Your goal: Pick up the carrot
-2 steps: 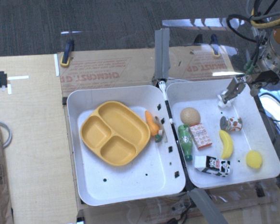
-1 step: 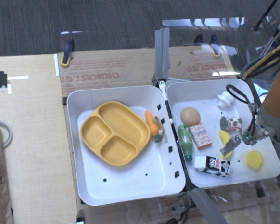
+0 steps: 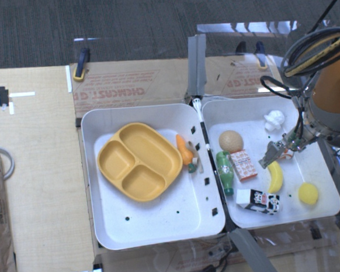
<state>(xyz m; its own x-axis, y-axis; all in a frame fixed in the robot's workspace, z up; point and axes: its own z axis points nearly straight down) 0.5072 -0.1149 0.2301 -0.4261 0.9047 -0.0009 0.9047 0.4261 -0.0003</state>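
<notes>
Two white bins are set side by side on the table. In the left bin, a yellow plate with three parts is seen. The carrot is laid just beside the plate's right edge, close to the wall between the bins. Its green end is pointed toward the front.

In the right bin, many small things are spread out. A green bottle is laid along the left wall. A round tan ball is placed near it, with a small red and white box just below the ball. A banana is found in the middle, and a yellow lemon is near the right side. A black and white carton is laid near the front. A white crumpled thing is seen near the back.

The end effector is held over the right bin, just above the banana, well apart from the carrot. Nothing is seen held in it. Whether it is released or clenched cannot be told.
</notes>
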